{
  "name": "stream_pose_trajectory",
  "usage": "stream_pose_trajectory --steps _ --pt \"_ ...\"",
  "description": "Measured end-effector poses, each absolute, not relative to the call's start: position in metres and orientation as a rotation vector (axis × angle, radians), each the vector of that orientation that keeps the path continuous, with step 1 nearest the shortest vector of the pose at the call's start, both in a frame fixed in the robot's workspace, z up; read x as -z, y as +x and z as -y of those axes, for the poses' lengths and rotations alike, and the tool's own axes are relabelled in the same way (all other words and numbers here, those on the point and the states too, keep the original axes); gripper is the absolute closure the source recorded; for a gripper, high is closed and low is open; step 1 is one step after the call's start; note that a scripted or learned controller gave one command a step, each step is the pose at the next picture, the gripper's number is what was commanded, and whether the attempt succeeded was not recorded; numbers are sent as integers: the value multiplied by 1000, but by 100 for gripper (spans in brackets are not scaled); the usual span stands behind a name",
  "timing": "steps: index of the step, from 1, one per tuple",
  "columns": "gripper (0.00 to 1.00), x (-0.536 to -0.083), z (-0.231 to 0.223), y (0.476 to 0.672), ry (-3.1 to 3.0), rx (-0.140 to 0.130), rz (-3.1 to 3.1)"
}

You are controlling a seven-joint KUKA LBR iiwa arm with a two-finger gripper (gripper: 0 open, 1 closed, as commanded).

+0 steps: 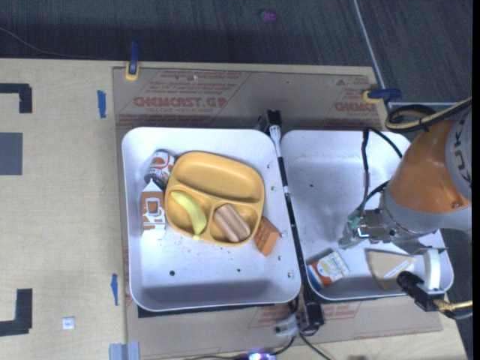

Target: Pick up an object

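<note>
Two "CHEMCAST GP" prints (180, 101) (cardboard)

Light: even and bright overhead, so you get both white bins (150, 276) clearly
Shadows: soft, short, under the yellow tray (217, 175)
Glare: mild sheen on the right bin's floor (322, 186)
Focus: slightly soft throughout; small print unreadable
Top: the dark floor (225, 13) looks dim to you

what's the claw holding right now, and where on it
Cannot be told: the claw sits low in the right bin, its tips obscured. The small carton lies apart from it, untouched.
</note>
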State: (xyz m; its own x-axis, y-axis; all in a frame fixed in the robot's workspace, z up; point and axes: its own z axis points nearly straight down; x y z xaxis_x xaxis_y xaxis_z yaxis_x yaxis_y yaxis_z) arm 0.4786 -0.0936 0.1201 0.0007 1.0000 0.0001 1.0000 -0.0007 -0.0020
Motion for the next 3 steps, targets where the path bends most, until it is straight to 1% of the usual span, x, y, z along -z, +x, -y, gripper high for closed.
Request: stream_pose_trajectory --steps 1,2,3 --pt "100 -185 34 480 -2220 3 2224" --pt "100 -185 2 508 -2221 1 2224" --pt "0 -185 2 508 -2221 0 2224"
